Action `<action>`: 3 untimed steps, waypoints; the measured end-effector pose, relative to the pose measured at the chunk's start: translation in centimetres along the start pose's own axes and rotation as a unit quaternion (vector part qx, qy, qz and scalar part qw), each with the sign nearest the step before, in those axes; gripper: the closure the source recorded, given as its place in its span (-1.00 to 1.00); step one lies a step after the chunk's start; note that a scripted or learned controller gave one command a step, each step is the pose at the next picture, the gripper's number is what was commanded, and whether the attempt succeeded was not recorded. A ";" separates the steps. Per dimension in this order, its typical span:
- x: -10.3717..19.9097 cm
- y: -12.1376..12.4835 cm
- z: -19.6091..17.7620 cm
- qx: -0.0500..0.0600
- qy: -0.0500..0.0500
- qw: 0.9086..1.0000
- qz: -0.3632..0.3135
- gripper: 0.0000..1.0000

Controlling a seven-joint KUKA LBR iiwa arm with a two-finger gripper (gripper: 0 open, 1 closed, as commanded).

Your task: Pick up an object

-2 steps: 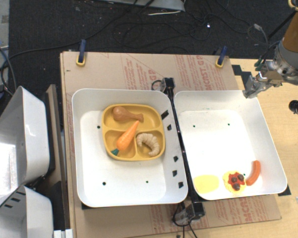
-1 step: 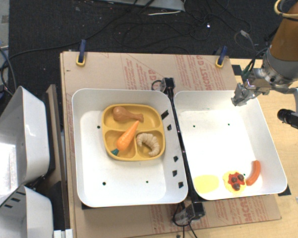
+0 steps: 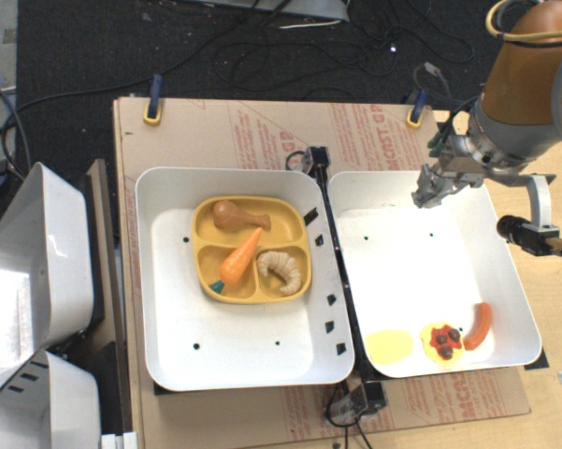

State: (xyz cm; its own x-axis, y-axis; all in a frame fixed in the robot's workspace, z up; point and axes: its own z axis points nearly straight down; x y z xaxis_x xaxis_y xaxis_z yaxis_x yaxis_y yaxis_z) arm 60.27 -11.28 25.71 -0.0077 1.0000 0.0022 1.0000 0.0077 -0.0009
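Objects for picking sit in both shallow white bins, none between my fingers. My gripper [image 3: 427,195] hangs over the far edge of the right white bin [image 3: 393,190], near its back wall, with my grey arm and orange band [image 3: 533,64] coming in from the right; whether my jaws are spread or clenched I cannot tell, they read as one dark grey lump at this slant. Right bin holds three things along its near edge: a flat pale yellow disc-shaped piece [image 3: 389,345] near the near-left corner, a small red and yellow lumpy toy piece with dark spots [image 3: 442,339] just beside it to the right, and an orange-red sausage-shaped toy [image 3: 478,325] tilted, close beside that one on the right, touching or not I cannot tell. All three are well apart from my gripper, at the opposite side of the bin. The left white bin [image 3: 168,344] carries a yellow plastic divided plate [image 3: 206,223] in its middle. Far compartment has a brown toy chicken drumstick [image 3: 240,217]; an orange toy carrot with a green stub [image 3: 239,258] lies diagonally in the near-left compartment, its tip up over the divider; a pale beige curled toy shrimp [image 3: 281,270] is in the near-right compartment. Both bins rest on a brown cardboard sheet [image 3: 262,129] held by two yellow clamps [image 3: 153,110] at the far edge.
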 end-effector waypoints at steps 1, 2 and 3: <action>4.0 -1.5 0.5 0.001 -0.001 1.000 0.000 1.00; 8.5 -3.4 2.0 0.001 0.000 1.000 0.000 1.00; 13.5 -5.4 3.3 0.001 -0.001 1.000 0.000 1.00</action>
State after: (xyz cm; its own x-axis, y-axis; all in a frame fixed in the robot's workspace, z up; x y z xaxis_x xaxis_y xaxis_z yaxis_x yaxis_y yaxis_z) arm 54.74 2.16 22.44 -0.0072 1.0000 0.0010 1.0000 0.0072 -0.0037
